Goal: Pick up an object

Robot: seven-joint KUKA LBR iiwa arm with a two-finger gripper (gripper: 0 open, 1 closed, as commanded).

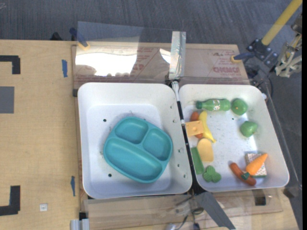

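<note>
The right bin [273, 128] holds several toy foods. A green bottle [213, 105] lies at its far edge beside a round green fruit [239, 106], and a smaller green piece [248, 128] sits below them. Along the left wall are a yellow banana [206, 127], an orange block [193, 128], a yellow-orange piece [205, 151], a green stick [197, 161] and a broccoli [211, 175]. An orange carrot [257, 164] rests on a small box at the near right, with a red piece [238, 170] beside it.
The left bin [91, 109] carries a teal divided plate [138, 149]. A clear sheet and a taped upright strip [177, 54] stand behind the bins. A yellow pole with dark clamps [268, 37] occupies the far right corner. Wooden bench extends to the left.
</note>
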